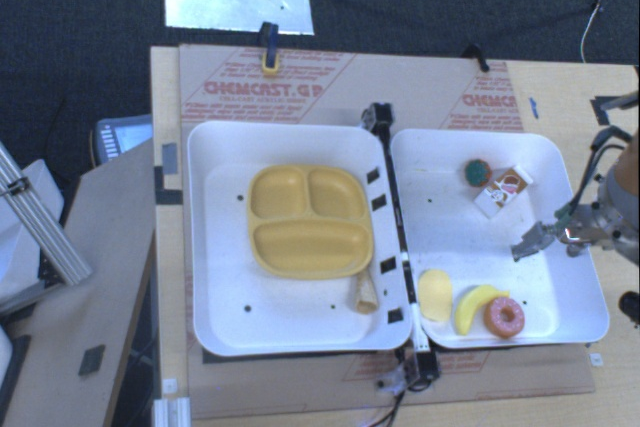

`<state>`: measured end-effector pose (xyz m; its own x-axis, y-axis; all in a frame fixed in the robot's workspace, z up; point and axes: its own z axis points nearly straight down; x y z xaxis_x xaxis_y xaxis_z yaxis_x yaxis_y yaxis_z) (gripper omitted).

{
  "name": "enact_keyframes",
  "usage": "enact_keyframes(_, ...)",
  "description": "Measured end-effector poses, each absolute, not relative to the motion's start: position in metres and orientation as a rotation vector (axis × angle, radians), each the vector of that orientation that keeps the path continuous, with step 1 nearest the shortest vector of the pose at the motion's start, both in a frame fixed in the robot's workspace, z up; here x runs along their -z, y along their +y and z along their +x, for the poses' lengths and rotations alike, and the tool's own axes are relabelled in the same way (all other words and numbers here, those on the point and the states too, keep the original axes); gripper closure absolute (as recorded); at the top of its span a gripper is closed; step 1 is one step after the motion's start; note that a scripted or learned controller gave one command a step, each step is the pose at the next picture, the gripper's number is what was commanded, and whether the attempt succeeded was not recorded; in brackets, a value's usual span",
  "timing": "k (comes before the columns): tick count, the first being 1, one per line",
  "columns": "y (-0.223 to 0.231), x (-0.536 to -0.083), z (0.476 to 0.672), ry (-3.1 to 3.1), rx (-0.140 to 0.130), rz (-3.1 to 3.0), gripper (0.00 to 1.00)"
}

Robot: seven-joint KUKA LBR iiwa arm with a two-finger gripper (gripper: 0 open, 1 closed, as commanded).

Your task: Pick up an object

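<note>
While the gripper [545, 240] hangs at the right side of the right bin [440, 150], over bare floor with nothing under it, the task stands at the approach step: no object is lifted and none is touched. Whether the claw is open or closed cannot be told at this size and angle; only a grey tip points left into the bin, and nothing is seen held in it. The right bin holds five candidates. A green-and-brown ball [477, 172] lies near the far wall, just beside a small white carton [502, 191] with a red mark, which lies tilted. Along the near wall sit a pale yellow piece [434, 294], a banana [474, 306] and a pink-frosted doughnut [505, 317]; the banana and the doughnut touch or nearly touch, and the pale piece lies just left of them. The left bin [215, 245] holds a yellow divided plate [305, 220], with three sections, and a tan cone-shaped piece [364, 294] at the plate's near right corner, close to the divider. As a judgement, the carton is the nearest target with free space on its near side. The next move calls for travel left and toward the far wall, alignment across the carton's narrow width, descent, and closure. The ball close beside it may be nudged.
</note>
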<state>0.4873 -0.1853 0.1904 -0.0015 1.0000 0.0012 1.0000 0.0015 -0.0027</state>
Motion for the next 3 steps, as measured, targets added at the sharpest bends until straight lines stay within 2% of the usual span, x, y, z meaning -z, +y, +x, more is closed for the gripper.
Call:
enact_keyframes(1, -0.188, -0.148, 0.488, -2.221, -0.001, -2.219, 0.0)
enact_keyframes(2, -0.185, -0.101, 0.497, -2.221, -0.001, -2.219, 0.0)
enact_keyframes(3, -0.186, -0.114, 0.498, -2.224, 0.002, -2.223, 1.0)
